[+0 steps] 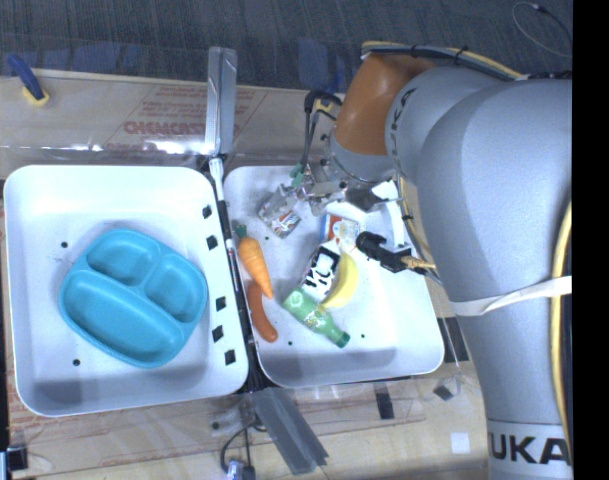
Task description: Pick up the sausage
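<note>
The sausage [262,314], a reddish-orange stick, lies along the left wall of the right bin [409,353], just below an orange carrot [252,261]. My gripper [281,212] hangs over the upper left part of the same bin, above and slightly right of the carrot, well apart from the sausage. I see nothing held in it. The grey arm with its orange band [369,108] comes in from the upper right and covers the bin's right side.
A green bottle [317,321], a banana [345,281], a black-and-white carton [322,268] and a red-and-white packet [341,230] crowd the middle of the right bin. The left bin [34,368] holds a blue divided plate [134,296].
</note>
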Motion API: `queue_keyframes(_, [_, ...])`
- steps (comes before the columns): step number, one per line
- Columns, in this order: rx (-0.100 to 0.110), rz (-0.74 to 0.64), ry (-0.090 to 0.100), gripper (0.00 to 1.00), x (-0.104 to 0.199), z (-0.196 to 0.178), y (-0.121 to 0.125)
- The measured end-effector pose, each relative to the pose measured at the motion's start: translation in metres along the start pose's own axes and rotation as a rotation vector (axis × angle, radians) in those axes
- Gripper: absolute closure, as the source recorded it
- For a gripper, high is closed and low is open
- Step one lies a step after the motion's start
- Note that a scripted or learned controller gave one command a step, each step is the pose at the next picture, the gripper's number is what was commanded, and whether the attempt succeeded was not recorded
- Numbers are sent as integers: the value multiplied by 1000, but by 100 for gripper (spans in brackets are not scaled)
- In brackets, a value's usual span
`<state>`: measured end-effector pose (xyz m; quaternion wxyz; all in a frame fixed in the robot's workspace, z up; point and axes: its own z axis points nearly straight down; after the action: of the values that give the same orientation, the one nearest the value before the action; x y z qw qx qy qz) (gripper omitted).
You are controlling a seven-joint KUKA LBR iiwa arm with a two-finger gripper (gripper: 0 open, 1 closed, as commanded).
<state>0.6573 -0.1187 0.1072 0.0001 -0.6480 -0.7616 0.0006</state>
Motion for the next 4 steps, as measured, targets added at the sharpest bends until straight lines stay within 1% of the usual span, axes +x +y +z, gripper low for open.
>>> queue_keyframes(1, [-6, 180, -1, 0, -46, 13, -6])
queue_keyframes(2, [4, 185, 2, 0, 46, 14, -111])
queue_keyframes(3, [1, 96, 1, 0, -5, 16, -43])
queue_keyframes(4, [1, 88, 2, 0, 12, 16, 2])
